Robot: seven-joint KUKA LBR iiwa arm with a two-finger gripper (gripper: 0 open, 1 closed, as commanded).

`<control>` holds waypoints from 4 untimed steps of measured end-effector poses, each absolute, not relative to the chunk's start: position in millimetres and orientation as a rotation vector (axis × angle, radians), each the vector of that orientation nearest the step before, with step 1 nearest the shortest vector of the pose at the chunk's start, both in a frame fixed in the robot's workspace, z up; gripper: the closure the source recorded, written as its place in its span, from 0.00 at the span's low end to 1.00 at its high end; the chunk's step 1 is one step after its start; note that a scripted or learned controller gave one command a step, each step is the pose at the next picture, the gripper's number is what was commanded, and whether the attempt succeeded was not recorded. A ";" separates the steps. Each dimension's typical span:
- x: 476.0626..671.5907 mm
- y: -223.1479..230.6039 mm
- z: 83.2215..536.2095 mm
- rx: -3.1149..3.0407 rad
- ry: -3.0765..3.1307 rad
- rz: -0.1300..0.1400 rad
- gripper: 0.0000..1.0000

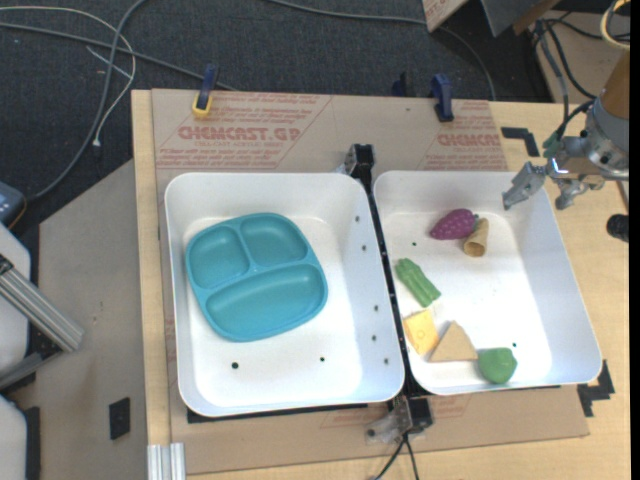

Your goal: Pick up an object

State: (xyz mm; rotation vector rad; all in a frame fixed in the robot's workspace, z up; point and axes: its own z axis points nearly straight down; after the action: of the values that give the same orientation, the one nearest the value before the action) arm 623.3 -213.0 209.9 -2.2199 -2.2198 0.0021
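Observation:
The right bin [540, 278] holds several toy foods. Near its far side lie a purple grape bunch [454, 224] and a tan cone [476, 238], touching each other. A green pickle [417, 281] lies by the left wall. At the near edge sit a yellow cheese block [420, 329], a tan wedge [455, 345] and a green round piece [497, 365]. My gripper [545, 188] hangs open over the bin's far right corner, up and to the right of the grapes, with nothing between its fingers.
A teal divided plate [258, 274] lies in the left bin [190, 218]. Two blue clamps [207, 86] [441, 96] hold the cardboard at the bench's far edge. Cables and a box crowd the far right.

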 end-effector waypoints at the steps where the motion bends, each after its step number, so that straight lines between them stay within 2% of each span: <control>1: 623.1 -209.3 170.0 -2.219 -2.221 0.001 0.00; 2: 627.6 -207.3 111.1 -2.218 -2.223 0.001 0.00; 3: 628.2 -207.1 122.7 -2.219 -2.225 -0.002 1.00; 4: 626.0 -214.4 184.2 -2.226 -2.225 -0.004 1.00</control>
State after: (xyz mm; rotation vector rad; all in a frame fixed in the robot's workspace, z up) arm 626.0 -214.4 184.2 -2.2263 -2.2255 -0.0044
